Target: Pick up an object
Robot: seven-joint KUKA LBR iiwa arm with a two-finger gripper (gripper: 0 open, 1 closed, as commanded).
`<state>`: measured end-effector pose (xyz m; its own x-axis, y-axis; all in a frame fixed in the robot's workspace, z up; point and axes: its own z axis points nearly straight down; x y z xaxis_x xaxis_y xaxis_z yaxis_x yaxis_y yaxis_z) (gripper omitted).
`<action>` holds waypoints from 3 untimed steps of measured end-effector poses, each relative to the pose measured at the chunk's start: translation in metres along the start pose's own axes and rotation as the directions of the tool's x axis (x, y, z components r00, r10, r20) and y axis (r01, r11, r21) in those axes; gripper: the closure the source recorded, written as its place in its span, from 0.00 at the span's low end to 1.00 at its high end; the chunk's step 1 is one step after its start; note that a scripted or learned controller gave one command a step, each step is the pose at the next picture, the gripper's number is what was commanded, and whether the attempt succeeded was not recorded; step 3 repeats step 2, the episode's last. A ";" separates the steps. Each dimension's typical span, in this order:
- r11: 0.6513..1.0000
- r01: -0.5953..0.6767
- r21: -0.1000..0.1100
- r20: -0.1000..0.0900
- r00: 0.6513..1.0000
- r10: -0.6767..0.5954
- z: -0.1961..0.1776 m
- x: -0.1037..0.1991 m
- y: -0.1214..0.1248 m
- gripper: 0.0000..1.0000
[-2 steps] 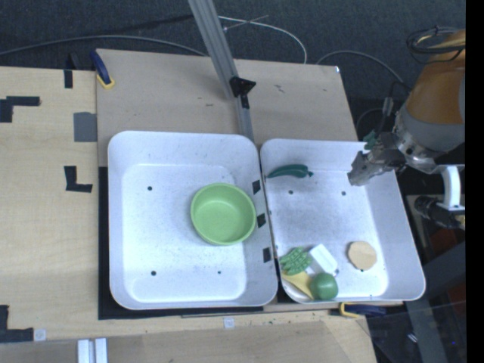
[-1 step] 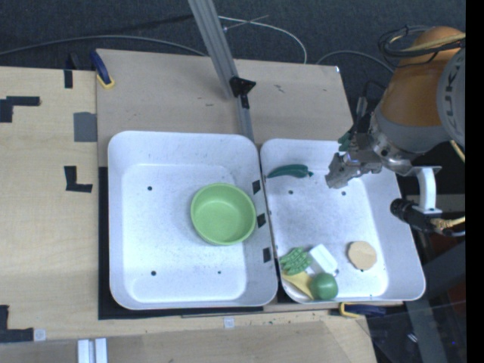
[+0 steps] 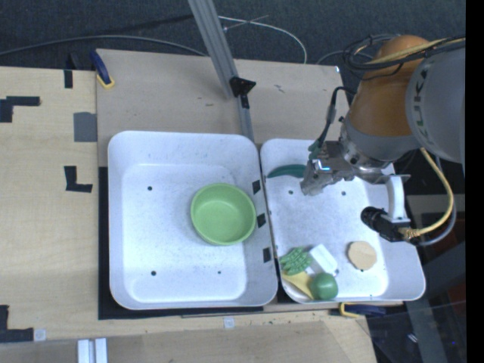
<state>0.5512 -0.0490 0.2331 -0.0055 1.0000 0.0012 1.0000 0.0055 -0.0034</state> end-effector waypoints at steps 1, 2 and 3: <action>1.000 0.001 0.001 -0.001 1.000 -0.001 0.012 0.057 -0.011 1.00; 1.000 0.001 0.001 0.000 1.000 -0.001 0.011 0.103 -0.027 1.00; 1.000 0.001 0.001 0.000 1.000 -0.001 0.011 0.103 -0.027 1.00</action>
